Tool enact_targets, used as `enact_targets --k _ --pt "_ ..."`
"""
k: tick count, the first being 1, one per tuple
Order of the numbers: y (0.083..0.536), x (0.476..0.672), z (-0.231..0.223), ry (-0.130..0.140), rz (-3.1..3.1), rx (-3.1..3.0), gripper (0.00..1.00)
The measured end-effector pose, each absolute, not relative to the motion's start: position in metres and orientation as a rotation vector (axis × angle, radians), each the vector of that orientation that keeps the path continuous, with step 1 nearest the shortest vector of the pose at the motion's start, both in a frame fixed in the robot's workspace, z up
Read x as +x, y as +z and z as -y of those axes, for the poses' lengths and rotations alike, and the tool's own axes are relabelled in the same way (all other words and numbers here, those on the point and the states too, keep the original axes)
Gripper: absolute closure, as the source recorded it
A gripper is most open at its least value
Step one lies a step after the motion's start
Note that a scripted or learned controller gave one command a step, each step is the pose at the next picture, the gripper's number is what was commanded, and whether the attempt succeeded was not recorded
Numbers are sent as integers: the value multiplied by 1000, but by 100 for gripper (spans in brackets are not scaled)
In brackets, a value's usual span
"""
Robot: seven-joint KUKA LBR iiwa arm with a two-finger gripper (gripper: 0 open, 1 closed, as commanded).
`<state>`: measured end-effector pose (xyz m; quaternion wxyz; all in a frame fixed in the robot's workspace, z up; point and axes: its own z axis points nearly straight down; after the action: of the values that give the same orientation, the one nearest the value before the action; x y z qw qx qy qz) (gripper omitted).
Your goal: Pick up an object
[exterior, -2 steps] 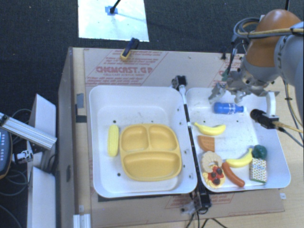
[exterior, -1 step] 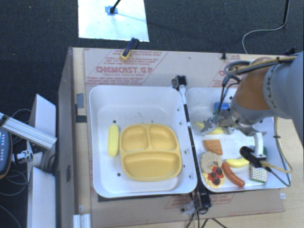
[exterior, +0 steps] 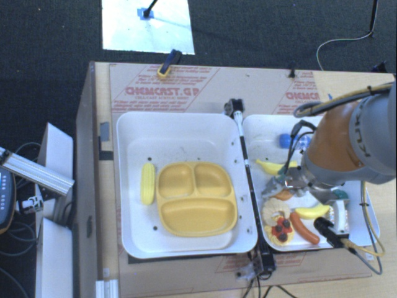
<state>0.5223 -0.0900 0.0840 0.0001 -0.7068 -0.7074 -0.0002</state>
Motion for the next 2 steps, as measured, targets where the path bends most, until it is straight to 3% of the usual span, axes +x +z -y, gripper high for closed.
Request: enact_targets --k 1,2 --pt "84 551 100 -2 2225 -2220 0" --pt "90 523 90 -1 2222 -2221 0"
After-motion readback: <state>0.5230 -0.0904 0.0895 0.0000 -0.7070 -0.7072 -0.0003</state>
